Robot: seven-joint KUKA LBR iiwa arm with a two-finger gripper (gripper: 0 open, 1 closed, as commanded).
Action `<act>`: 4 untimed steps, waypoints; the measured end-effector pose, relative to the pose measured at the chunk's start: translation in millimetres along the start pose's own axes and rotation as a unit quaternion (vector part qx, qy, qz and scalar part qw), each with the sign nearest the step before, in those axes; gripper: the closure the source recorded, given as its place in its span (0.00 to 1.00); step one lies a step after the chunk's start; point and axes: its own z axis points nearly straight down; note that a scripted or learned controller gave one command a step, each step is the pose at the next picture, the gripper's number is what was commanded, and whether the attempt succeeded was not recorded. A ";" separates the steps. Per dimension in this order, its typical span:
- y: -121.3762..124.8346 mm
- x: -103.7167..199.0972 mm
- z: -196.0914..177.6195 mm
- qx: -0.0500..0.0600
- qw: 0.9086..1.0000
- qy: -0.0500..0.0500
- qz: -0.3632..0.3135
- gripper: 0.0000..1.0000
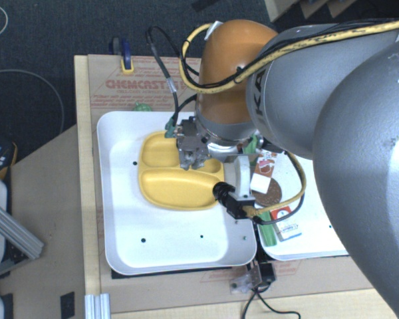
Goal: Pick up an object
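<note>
A glossy yellow, two-lobed plastic dish [176, 178] lies in the left shallow white bin [166, 244], toward its upper right. Directly over the dish's middle sits the two-finger gripper [191, 153] of the grey arm with the orange band [229, 72]; whether it is spread or closed cannot be told. The approach or grasp step appears to be in hand. Next, a firm hold on the dish's rim, then a straight lift. Small packets [279, 221] crowd the right bin [312, 248].
</note>
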 end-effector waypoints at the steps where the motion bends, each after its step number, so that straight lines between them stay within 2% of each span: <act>1: -47.5 69.5 -25.1 -0.002 1.000 0.001 -0.001 1.00; 2: -40.2 64.1 -125.2 -0.009 1.000 0.002 0.003 1.00; 3: -41.5 64.6 -129.2 -0.004 1.000 -0.001 0.002 1.00; 4: -67.1 64.0 -61.7 0.002 1.000 -0.003 0.004 1.00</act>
